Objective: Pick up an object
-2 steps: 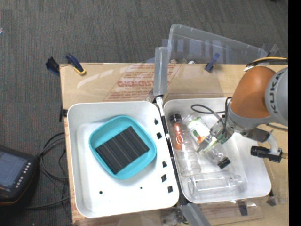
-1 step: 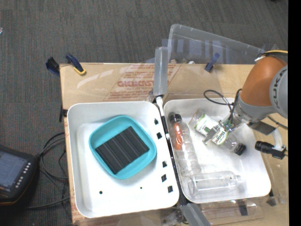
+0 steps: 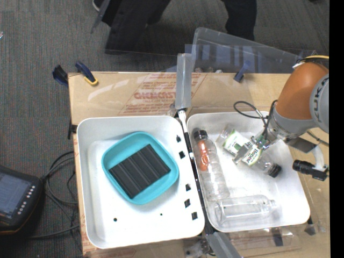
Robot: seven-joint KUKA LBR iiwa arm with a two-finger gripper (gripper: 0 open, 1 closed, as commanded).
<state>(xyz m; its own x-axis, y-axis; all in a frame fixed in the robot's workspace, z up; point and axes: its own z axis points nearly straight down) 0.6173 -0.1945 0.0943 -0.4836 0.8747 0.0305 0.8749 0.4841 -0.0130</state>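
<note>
**Arm over the right bin, gripper down among the bottles**

The landmark here is the grey divider strip (image 3: 183,98) that runs between the 2 white bins. To its left lies the left bin (image 3: 88,208), which holds a teal square dish (image 3: 141,168) with a dark ribbed pad (image 3: 140,170) resting in its hollow. The dish sits turned at an angle, well apart from the divider.

To the right of the divider lies the right bin (image 3: 298,195). Just beside the divider, a clear plastic bottle with an orange label (image 3: 207,163) lies lengthwise, its dark cap toward the far end. Further from the divider, along the near wall of that bin, a 2nd clear bottle (image 3: 244,208) lies crosswise. The 2 bottles look to meet near the first one's base.

Well to the right of the divider, near the middle of the right bin, lies a small green and white package (image 3: 233,142), and just beside it, further right, a small bottle with a white printed label (image 3: 252,155) and a dark cap (image 3: 274,170), tilted.

The arm (image 3: 303,98) reaches in from the right, and its gripper (image 3: 262,141) is low over the labelled small bottle, touching or nearly touching its upper end. Whether the jaws are wide, narrow or closed on anything cannot be told from this view.
</note>
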